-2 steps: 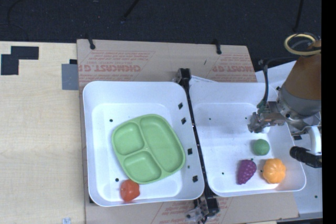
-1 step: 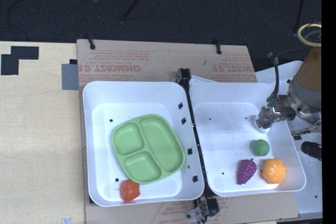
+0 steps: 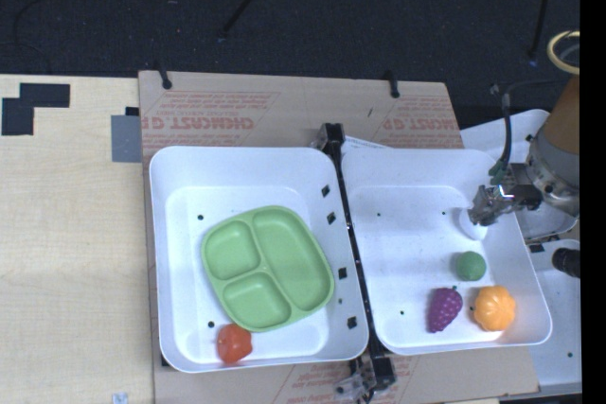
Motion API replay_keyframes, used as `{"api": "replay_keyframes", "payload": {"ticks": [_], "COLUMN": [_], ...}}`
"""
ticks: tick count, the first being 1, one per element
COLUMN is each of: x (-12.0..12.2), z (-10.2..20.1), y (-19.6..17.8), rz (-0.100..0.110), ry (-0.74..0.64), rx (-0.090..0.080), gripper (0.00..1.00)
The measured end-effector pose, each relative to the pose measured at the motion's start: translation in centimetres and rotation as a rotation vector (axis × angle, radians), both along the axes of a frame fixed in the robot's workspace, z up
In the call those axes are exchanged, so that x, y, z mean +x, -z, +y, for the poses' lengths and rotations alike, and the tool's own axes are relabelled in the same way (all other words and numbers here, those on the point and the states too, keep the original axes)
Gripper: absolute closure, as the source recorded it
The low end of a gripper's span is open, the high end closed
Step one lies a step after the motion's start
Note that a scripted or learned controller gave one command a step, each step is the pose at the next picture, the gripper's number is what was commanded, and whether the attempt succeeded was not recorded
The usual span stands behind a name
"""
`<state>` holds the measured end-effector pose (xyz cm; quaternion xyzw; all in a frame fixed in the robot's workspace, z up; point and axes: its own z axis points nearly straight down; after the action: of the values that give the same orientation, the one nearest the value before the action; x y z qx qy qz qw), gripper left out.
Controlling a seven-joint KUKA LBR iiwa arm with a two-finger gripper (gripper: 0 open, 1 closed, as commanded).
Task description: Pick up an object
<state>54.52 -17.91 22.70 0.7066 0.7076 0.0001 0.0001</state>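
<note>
Camera view | gripper (image 3: 485, 206) at right bin's (image 3: 398, 203) far-right wall, finger state cannot be told | green ball (image 3: 469, 265) just nearer, beside purple grapes (image 3: 444, 308) and orange fruit (image 3: 494, 307) | advice: centre over ball, descend straight, avoid wall

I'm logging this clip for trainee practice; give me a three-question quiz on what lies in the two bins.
1. True or false: the green three-compartment plastic plate lies in the left white bin.
2. Which item sits nearest the tool? A) round green ball B) purple toy grape bunch C) orange toy fruit
3. What lies just below the plate's lower-left edge?

Key: 1 true. 2 A. 3 the small red-orange toy fruit.
</note>
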Motion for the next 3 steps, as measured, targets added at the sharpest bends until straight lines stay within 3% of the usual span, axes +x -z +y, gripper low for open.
{"api": "replay_keyframes", "payload": {"ticks": [3], "x": [1.7], "z": [16.8], "y": [-1.9], "rz": [0.003], "ry": [-0.003], "rx": [0.002], "gripper": [1.00]}}
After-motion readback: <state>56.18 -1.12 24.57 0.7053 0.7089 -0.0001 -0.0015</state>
